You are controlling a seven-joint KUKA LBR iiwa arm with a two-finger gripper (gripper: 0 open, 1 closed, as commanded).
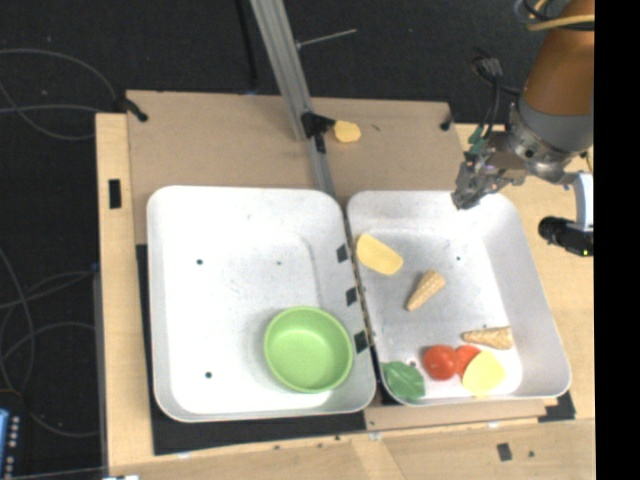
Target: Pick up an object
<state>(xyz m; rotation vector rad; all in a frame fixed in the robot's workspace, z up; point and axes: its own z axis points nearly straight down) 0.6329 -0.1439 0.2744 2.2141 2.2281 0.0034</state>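
The right bin holds a pale yellow wedge near its left wall, a tan cone at its middle, and another cone lower right. Along its near edge lie a red piece, a yellow round piece and a green leaf-like piece. My gripper hangs over the bin's far right corner, above and away from all of these, with nothing visibly held.
A green bowl sits in the left bin near its front right corner. A small yellow item lies on the bench behind the bins. A slanted metal pole rises from between the bins.
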